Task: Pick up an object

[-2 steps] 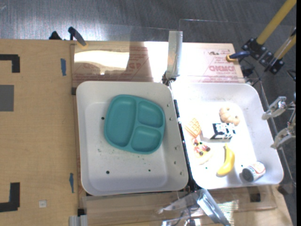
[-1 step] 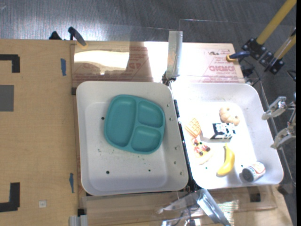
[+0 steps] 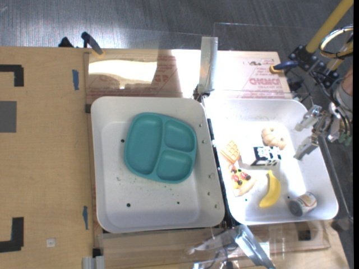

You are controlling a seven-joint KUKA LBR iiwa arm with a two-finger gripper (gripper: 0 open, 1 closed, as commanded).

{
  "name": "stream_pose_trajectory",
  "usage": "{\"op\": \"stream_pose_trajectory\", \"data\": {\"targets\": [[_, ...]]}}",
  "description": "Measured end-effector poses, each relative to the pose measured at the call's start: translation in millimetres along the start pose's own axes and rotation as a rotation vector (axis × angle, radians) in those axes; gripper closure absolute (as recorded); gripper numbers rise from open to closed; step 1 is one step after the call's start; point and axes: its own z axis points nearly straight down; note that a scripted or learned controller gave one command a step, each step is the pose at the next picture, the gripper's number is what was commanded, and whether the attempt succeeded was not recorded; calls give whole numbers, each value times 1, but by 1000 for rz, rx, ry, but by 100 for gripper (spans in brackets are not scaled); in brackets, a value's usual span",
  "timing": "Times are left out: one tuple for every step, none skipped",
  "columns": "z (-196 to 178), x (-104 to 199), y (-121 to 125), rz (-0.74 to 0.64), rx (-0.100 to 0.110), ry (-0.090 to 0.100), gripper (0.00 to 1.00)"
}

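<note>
Objects for picking lie in the right white bin (image 3: 314, 108). Item 1: a yellow plastic banana (image 3: 271, 190), curved, lying lengthwise near the bin's front half. Item 2: a small black-and-white toy figure (image 3: 265, 155), just behind the banana and apart from it. Item 3: a tan, lumpy toy shaped like a bread roll (image 3: 273, 137), directly behind the black-and-white figure and close to it. Item 4: an orange waffle-patterned piece (image 3: 230, 151), near the bin's left wall. Item 5: a flat pizza-slice toy with red and dark spots (image 3: 242, 181), in front of the waffle piece and left of the banana. Item 6: a small grey-ended can (image 3: 302, 203), lying on its side in the front right corner, just beside the banana's lower end; whether they touch cannot be told.

Gripper (image 3: 310, 132): positioned over the right edge of the right bin, metal fingers pointing down and left. The fingers stand apart, with nothing visible between them. All six items are well clear of the fingertips.

Left white bin (image 3: 106, 167): contains a teal plastic plate with three compartments (image 3: 160, 147), lying flat near the bin's middle. Small dark specks are scattered on the bin floor in front of the plate.
</note>
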Motion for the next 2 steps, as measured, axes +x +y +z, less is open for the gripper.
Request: {"op": "stream_pose_trajectory", "data": {"targets": [[-60,59,-20,-62,1,-7,0],[-57,60,-19,-64,0,-1,0]]}}
